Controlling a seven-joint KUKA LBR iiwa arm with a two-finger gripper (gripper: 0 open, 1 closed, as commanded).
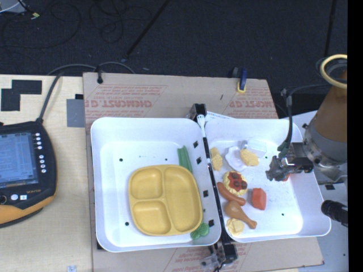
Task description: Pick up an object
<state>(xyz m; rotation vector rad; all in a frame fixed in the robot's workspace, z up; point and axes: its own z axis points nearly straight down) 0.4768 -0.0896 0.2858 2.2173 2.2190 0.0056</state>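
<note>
Toy food lies in the right bin [309, 222]: a red block [258, 198], a brown drumstick [238, 212], a sausage [229, 194], a small pizza-like piece [235, 182], yellow pieces [248, 157] and a white piece [256, 147]. My gripper [276, 171] hangs over the right part of this bin, to the upper right of the red block. Nothing shows between its dark fingertips.
The left bin [108, 152] holds a yellow divided plate [164, 199], a green stick [184, 157] and a green piece [199, 230]. A tablet-like pendant [22, 169] lies on the bench at far left. Cardboard [170, 95] lies beneath both bins.
</note>
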